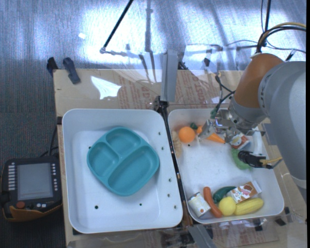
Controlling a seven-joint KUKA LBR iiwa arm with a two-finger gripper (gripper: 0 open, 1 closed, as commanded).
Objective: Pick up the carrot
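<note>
The hand [217, 129] sits low in the far part of the right bin [223, 165], close to that bin's far wall, with the carrot [215, 137] right at its tip. The carrot lies flat, pointed end away from the arm; whether it is between the fingers or merely under them I cannot tell, nor how wide the hand stands. Just beyond the hand, toward the divider between the bins, rests an orange [186, 134], with a small green piece [194, 125] beside it. Nearer the camera from the hand the white floor is bare over a broad stretch, up to a cluster along the near wall: a small can [199, 204], a red sausage-shaped piece [212, 201], a lemon [227, 206], a corn cob [249, 206], a juice carton [243, 192] and something dark green [225, 192]. Under the wrist lies a light green item [241, 162], partly hidden. The arm [279, 102] comes in over the bin's right rim, its orange band [257, 79] above the wrist, bent down toward the far corner. Well away past the divider, the left bin [75, 190] holds a teal divided plate [123, 160]. Both bins rest on the table [124, 87].
</note>
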